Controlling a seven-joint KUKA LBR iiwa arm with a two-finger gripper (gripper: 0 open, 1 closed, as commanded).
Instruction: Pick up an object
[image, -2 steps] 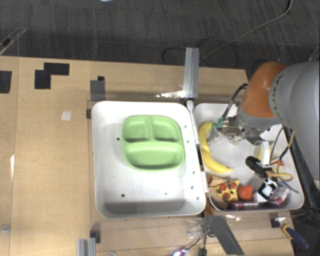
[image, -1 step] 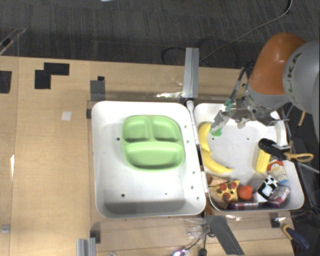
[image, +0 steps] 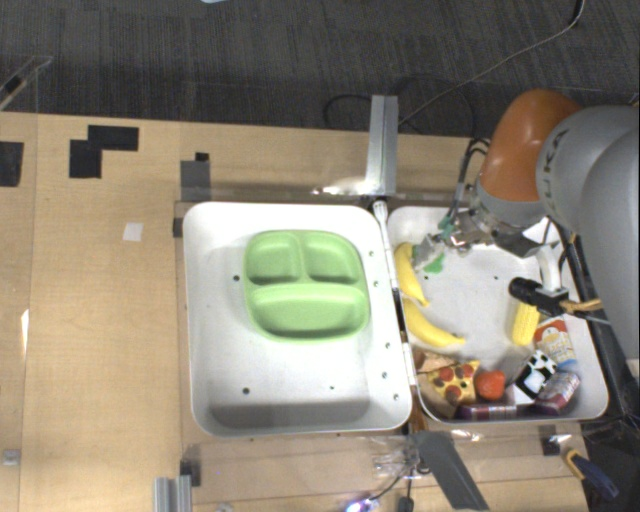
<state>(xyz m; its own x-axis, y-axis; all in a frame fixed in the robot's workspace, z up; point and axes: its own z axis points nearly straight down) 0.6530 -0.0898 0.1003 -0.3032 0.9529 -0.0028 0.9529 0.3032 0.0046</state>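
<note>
While the hand (image: 447, 236) hovers at the right bin's (image: 590, 408) far left corner, its state untellable, nothing is picked; bananas (image: 415, 300) lie just beside it, so it must descend and close.

The wooden bench (image: 90, 330) holds two white bins side by side, the left bin (image: 210, 390) and the right bin (image: 480, 285), plus some black marks (image: 100, 148).

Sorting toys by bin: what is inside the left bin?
The left bin holds one green divided plate, its three sections bare. Whatever lies under the plate is covered.
</note>
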